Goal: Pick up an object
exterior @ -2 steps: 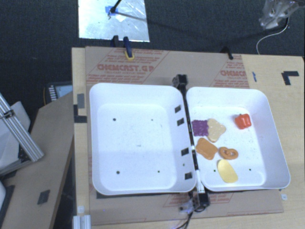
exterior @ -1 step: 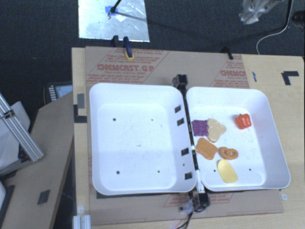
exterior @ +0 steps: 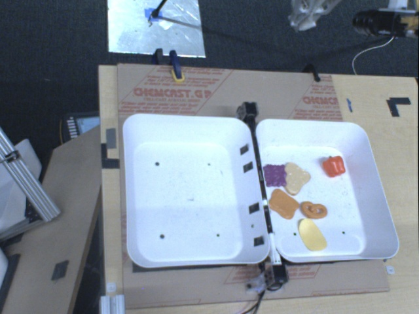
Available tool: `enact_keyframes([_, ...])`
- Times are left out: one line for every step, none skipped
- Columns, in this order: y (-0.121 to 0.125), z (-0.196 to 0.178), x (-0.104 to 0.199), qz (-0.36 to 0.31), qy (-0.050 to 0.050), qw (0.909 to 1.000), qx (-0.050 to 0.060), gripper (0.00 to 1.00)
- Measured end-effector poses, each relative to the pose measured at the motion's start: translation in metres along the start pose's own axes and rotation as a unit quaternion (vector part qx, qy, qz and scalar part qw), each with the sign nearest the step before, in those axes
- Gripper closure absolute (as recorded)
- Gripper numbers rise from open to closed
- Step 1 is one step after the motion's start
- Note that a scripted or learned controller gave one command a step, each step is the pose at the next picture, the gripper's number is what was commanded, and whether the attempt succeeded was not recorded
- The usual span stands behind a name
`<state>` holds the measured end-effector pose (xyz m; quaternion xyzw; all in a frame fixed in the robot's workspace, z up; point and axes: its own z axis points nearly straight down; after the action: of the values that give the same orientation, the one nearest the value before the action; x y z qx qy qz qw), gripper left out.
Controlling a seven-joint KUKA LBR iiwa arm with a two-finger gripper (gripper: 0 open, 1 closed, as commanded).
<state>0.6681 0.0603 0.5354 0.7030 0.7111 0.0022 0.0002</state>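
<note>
Hovering: pincer high beyond right bin | grip state: cannot tell | toys untouched

So the gripper is way up at the top of the view, parked over the dark floor, well clear of both bins. Can't make out what its fingers are doing, too blurry.

All the stuff sits in the right bin: a red-orange piece off by itself toward the far right, then a cluster near the divider with a purple bit touching a pale tan piece, an orange slab just below, a small pretzel-looking thing beside that, and a yellow oval nearest the front. Left bin is next door. Shiny foil sheet lies on the floor, top left.
</note>
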Motion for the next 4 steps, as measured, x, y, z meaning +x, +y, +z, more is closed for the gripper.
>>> enact_keyframes([0.0,0.001,0.08,0.0,0.0,1.0,0.001,1.0])
enact_keyframes([0.001,0.001,0.162,0.0,0.0,1.0,0.001,1.0])
enact_keyframes([0.002,0.001,0.156,0.004,-0.001,1.0,0.001,0.0])
enact_keyframes([0.002,-0.011,0.157,0.002,0.0,1.0,-0.001,1.0])
